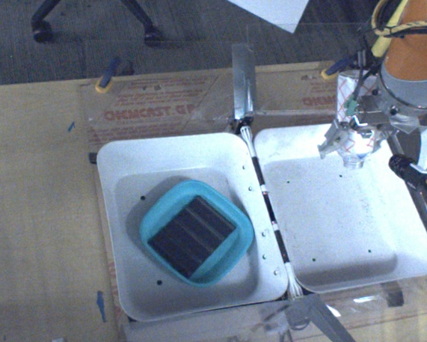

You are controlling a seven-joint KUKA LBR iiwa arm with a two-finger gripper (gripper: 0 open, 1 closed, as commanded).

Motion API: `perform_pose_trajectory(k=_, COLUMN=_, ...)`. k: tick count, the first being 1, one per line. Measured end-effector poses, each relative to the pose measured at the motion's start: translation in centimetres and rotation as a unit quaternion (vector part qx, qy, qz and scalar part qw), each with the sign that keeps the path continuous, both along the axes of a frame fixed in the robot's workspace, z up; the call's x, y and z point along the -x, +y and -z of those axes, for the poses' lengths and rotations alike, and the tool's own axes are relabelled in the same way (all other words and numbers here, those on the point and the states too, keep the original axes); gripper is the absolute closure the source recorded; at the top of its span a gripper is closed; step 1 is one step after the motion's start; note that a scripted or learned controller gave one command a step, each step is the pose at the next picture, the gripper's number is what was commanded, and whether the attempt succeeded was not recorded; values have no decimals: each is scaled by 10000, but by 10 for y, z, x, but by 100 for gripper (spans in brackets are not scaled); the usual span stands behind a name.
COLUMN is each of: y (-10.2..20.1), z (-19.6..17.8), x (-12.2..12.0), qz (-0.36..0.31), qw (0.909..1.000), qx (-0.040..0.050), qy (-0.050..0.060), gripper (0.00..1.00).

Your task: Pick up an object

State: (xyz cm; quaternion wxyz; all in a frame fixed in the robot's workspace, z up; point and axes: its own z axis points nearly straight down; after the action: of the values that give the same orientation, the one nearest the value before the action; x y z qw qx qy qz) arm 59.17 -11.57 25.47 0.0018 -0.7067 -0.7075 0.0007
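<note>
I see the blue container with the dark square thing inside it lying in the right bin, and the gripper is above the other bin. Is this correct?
Not quite: the camera view shows the blue container, with the dark square thing inside it, lying in the left bin, not the right one. The gripper is above the other bin, the right bin, near its far edge.

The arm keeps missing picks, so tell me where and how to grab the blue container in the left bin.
Take the blue container by its raised rim, probably the edge nearest the divider, coming straight down from above. It lies flat and turned diagonally in the left bin, and its walls look thin enough to pinch, one finger inside and one outside. The dark ridged bottom offers nothing to clamp. The hand is over the right bin.
</note>
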Motion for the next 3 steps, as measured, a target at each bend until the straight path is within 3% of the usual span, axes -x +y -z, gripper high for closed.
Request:
perform_pose_trajectory(k=1, y=-56, z=51, x=-64, qz=427, qw=9991, qx=18, qy=-24, gripper=0)
perform_pose_trajectory(k=2, y=-32, z=157, x=-72, qz=-1233, qw=9924, qx=-3, qy=29, gripper=0)
perform_pose_trajectory(k=3, y=-11, z=165, x=-71, qz=-1387, qw=9903, qx=21, qy=61, gripper=0)
